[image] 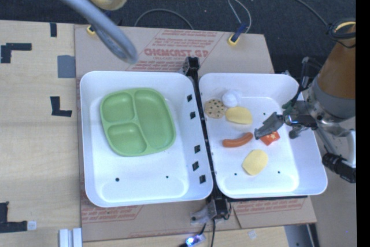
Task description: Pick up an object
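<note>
Overhead, the cardboard sheet (173,49) under the bins bears red print, seemingly "CHEMCAST GP". The left bin (139,182) holds a green divided plate (137,121). The right bin (300,176) holds a cookie (214,107), a white ball (230,98), two yellow pieces (239,115), a sausage (237,140) and a small red piece (269,137). The gripper (270,126) sits just above that red piece, fingers parted, grasping nothing visible.

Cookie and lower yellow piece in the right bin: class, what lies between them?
In the camera view, the orange sausage lies between the cookie and the lower yellow piece.
</note>
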